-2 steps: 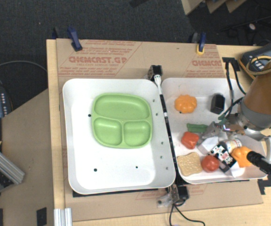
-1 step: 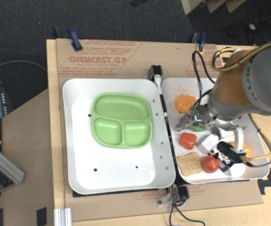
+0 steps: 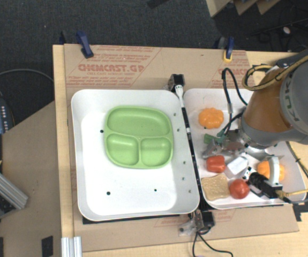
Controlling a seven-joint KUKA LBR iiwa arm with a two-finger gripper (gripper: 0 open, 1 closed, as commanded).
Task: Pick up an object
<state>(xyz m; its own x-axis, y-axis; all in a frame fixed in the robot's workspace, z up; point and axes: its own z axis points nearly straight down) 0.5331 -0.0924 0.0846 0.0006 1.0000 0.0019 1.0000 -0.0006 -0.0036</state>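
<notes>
Left bin [image 3: 89, 159]: white.
Divided plate [image 3: 139, 137] in it: light green.
Right bin [image 3: 194, 98]: white.
Items inside right bin: orange piece [image 3: 211, 118], red piece [image 3: 216, 164], tan slice [image 3: 214, 186], red ball [image 3: 239, 189].
Arm [image 3: 287, 106]: grey, orange band.

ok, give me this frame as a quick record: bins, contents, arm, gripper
left bin: holds a green divided plate
right bin: orange fruit, red piece, tan slice, red tomato, second orange item partly hidden
arm: reaches in from the right, over the right bin
gripper: low among the right bin's items; grasp cannot be told
bench: brown board, blue clamp at top edge
</notes>
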